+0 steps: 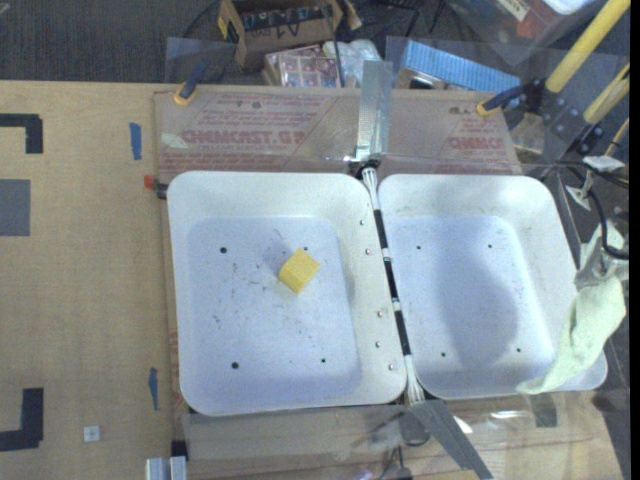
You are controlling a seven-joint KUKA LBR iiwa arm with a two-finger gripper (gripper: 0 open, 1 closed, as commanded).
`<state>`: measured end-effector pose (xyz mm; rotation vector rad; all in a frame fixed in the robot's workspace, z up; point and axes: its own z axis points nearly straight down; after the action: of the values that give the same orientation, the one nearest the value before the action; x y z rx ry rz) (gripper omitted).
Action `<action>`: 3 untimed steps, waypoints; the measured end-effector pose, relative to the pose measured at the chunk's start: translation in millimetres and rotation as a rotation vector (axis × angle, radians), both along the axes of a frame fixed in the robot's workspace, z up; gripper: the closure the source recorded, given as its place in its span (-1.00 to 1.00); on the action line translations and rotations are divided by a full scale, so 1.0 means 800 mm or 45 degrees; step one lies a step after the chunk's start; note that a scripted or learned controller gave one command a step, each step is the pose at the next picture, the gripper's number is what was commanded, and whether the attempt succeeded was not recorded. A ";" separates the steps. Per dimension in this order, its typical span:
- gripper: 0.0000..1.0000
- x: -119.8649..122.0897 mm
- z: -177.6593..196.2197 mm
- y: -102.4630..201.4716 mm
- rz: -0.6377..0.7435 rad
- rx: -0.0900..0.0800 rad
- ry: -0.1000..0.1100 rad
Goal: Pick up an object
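— Yellow block [298, 271]: where do you have it?

— I see it in the left bin [200, 218], just right of the bin's middle, turned so a corner points toward 6 o'clock; it looks cube-like, no clear long axis.

— And further off?

— Right bin [540, 218] has a pale cloth [590, 328] draped over its 4 o'clock corner. Gripper state: I cannot tell.
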<state>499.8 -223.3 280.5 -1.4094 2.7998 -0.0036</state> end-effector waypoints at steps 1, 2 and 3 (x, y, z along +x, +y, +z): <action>1.00 -0.003 0.037 0.000 0.655 -0.003 0.001; 1.00 0.018 0.195 0.017 0.543 -0.003 0.002; 1.00 -0.018 -0.001 0.006 0.714 -0.002 0.004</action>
<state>485.5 -218.6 279.6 -2.1318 2.3025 -0.0003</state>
